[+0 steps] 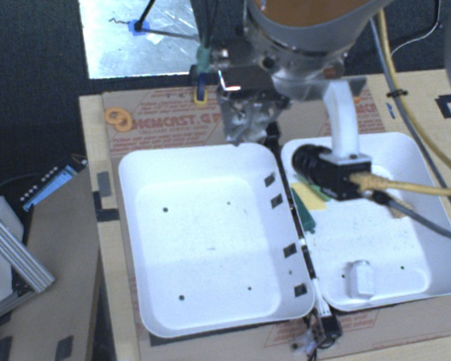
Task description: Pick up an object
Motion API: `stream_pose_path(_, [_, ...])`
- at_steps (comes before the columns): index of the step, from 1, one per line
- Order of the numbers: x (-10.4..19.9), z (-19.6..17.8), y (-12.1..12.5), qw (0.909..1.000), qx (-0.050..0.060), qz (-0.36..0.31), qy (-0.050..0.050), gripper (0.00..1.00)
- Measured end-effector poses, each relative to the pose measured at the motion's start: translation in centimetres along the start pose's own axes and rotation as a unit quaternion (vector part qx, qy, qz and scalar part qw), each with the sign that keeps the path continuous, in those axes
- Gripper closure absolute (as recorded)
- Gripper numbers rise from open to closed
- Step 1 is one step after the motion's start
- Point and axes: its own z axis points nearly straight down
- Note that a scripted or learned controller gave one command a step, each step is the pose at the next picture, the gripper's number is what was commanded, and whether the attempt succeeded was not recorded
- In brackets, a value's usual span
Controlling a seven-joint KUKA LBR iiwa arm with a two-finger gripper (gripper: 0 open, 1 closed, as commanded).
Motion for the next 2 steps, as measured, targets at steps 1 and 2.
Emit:
stream_pose_path(1, [1.82,0.00,0.01,1.0000,0.000,0.000,0.000,1.00])
stream_pose_path(2, [1.77,0.00,0.01,1.0000,0.000,0.001,0.000,1.00])
